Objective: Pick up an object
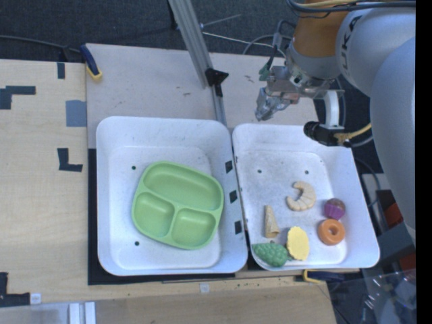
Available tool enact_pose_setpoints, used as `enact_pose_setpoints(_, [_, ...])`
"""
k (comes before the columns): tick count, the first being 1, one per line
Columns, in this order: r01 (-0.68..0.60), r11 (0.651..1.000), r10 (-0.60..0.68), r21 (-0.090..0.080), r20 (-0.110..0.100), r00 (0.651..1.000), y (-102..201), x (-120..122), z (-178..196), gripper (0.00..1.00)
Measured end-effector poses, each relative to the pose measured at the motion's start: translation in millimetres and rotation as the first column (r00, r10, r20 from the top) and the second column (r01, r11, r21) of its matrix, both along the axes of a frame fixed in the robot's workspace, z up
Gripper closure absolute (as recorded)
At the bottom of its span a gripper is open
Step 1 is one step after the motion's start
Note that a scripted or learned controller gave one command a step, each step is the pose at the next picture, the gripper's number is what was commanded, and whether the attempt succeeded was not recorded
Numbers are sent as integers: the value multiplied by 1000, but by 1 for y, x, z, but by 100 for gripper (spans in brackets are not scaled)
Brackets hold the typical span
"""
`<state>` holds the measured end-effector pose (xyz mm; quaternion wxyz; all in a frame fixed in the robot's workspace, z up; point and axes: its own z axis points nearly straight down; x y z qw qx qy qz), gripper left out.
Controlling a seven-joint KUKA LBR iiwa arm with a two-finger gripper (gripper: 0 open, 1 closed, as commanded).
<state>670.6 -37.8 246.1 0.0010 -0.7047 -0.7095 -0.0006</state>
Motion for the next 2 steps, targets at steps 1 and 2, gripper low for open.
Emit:
enact_pose_setpoints(1, [0,1000,0,0,-1,1000,53,-11,5,100])
enact_pose_setpoints(2, [1,1000,-1,-2,-2,1000,97,-15,-5,100])
